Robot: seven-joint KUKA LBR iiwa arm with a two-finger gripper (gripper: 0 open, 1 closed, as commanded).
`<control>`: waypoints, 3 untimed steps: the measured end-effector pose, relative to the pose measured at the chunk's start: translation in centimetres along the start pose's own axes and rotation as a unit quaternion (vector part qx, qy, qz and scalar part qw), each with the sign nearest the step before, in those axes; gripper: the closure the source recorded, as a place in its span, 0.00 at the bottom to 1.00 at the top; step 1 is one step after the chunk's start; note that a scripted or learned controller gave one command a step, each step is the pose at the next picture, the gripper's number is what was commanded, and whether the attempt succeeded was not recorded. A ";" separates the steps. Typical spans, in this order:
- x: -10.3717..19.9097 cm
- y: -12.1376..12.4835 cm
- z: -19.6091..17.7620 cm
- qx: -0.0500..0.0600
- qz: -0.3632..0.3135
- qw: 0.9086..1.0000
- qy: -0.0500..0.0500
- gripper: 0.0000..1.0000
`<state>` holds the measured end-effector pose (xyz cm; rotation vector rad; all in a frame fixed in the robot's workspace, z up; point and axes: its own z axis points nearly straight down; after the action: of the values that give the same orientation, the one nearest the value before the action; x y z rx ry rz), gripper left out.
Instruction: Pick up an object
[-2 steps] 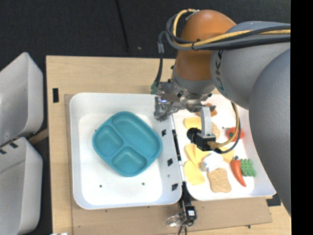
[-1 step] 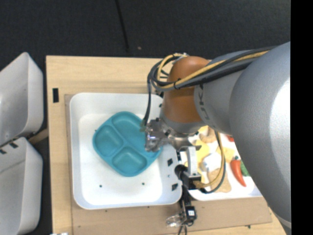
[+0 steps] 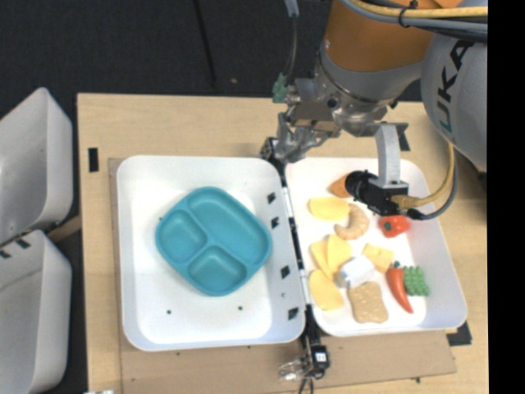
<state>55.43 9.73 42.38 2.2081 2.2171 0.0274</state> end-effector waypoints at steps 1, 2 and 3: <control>-0.4 -6.7 -0.5 0.010 0.000 1.000 -0.001 1.00; -0.2 -6.4 0.4 0.010 -0.003 1.000 -0.002 1.00; 0.4 -6.4 -1.5 0.009 0.000 1.000 -0.002 1.00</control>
<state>49.01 10.06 43.73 2.2159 2.2237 0.0016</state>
